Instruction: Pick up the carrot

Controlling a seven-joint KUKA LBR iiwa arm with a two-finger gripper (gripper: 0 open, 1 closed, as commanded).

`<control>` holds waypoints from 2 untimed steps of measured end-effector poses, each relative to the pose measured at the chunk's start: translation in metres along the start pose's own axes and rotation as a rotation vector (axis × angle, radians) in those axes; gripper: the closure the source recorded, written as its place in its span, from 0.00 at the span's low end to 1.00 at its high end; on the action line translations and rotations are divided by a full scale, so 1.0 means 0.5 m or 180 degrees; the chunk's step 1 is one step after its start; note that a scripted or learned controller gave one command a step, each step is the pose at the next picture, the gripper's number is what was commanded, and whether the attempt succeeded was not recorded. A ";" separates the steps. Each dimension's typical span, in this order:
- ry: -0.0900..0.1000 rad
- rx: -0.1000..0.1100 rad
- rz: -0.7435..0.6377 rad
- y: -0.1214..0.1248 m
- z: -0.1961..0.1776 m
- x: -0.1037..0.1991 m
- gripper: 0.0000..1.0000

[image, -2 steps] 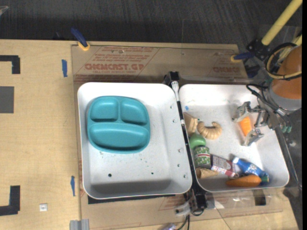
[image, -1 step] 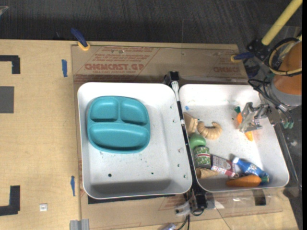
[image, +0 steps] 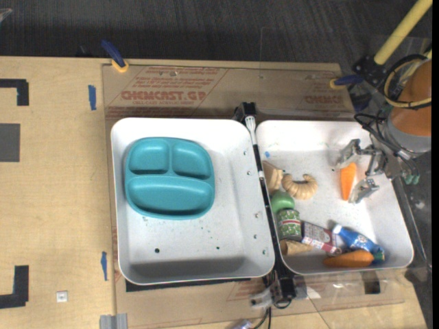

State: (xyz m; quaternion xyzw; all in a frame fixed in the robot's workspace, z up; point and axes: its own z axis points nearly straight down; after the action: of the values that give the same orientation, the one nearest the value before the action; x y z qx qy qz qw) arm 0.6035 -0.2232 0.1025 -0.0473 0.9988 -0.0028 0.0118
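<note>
Camera view looks down at a slant on the tabletop (image: 55,204), a light wooden surface that carries two shallow white bins side by side. The left bin (image: 230,245) holds a teal divided plate (image: 169,177) lying flat toward its far left corner. The right bin (image: 391,214) holds the clutter. Against its left wall, near the middle, lies a beige croissant-like toy (image: 296,186), and just in front of it a green bottle (image: 286,216) with a dark label. Along the near edge a small flat packet (image: 316,236) lies beside a blue and white tube (image: 357,240), and an orange and red vegetable toy (image: 350,258) rests close to the near right corner.

The arm comes in from the right, its orange band (image: 413,118) above the right edge of the right bin. The tool (image: 357,172) hangs over the far right part of that bin with its metal fingers (image: 346,154) spread apart, one toward the far side and one toward the near side. The carrot (image: 348,181), a short orange wedge, stands between the two fingers, pointed end toward the near edge. Whether the fingers actually touch it I cannot tell, and it looks to be at or just above the bin floor.
</note>
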 end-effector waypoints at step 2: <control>0.0038 -0.0016 -0.0121 0.081 0.018 0.028 1.00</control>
State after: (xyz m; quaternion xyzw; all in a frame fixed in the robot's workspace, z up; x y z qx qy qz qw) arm 0.5861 -0.1844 0.0929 -0.0663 0.9978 -0.0009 0.0058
